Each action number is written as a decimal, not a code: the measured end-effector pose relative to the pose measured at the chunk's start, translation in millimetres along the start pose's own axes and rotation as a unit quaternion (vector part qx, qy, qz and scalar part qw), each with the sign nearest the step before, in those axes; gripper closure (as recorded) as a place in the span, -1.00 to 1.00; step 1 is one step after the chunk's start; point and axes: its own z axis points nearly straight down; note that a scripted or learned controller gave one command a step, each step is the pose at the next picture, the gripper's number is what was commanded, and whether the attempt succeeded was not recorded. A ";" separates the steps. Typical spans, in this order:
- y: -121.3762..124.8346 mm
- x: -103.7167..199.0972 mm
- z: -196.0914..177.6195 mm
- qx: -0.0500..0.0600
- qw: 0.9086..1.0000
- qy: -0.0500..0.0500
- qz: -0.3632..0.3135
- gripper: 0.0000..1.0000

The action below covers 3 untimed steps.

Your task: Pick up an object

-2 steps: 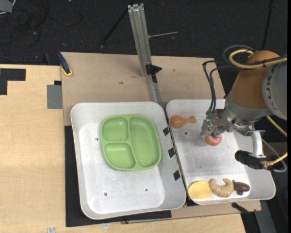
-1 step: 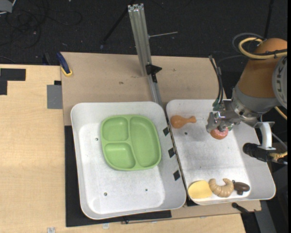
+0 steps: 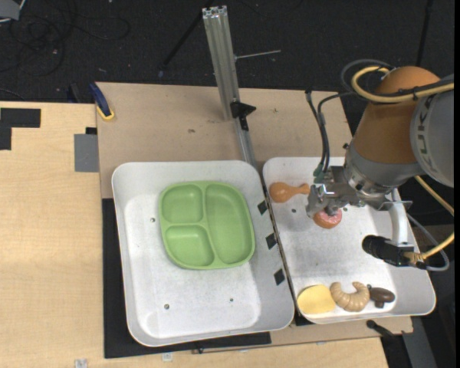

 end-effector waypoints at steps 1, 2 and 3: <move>-1.5 49.1 -14.9 -0.001 1.000 0.000 -0.001 1.00; -1.0 94.5 -20.9 -0.001 1.000 0.000 -0.001 1.00; -1.2 144.0 -14.4 0.000 1.000 -0.001 -0.001 1.00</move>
